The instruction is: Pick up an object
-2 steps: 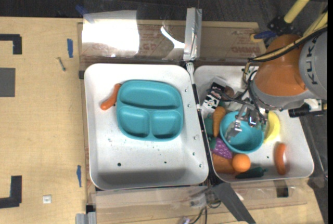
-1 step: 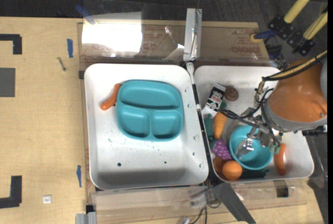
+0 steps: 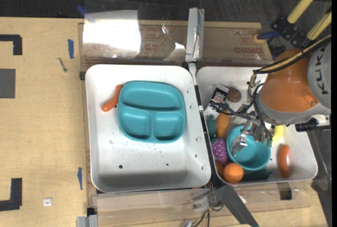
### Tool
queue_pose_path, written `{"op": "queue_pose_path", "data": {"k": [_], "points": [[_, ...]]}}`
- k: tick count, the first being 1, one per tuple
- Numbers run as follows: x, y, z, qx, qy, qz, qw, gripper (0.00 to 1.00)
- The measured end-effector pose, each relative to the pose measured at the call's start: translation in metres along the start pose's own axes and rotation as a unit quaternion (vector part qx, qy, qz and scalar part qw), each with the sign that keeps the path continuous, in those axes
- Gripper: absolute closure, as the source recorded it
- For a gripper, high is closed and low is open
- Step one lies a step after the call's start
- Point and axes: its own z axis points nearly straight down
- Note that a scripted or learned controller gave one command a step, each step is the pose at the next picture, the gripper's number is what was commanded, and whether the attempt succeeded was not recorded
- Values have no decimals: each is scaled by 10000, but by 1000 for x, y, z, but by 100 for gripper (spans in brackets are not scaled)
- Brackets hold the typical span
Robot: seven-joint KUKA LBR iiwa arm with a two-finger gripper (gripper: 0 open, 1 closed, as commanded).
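Here the end effector [image 3: 243,141] hangs inside the teal bowl [image 3: 251,153]; its state I cannot tell.

Arm [image 3: 295,84] in from right, grey with orange band, wrist pitched steeply down. Gripper [image 3: 243,141] low, pointing down and to the left. Finger state not resolvable from this angle.
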Motion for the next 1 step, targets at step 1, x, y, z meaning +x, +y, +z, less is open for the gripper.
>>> {"op": "queue_pose_path", "data": {"k": [1], "points": [[-93, 5, -71, -10, 39, 737, 9973, 0]]}}
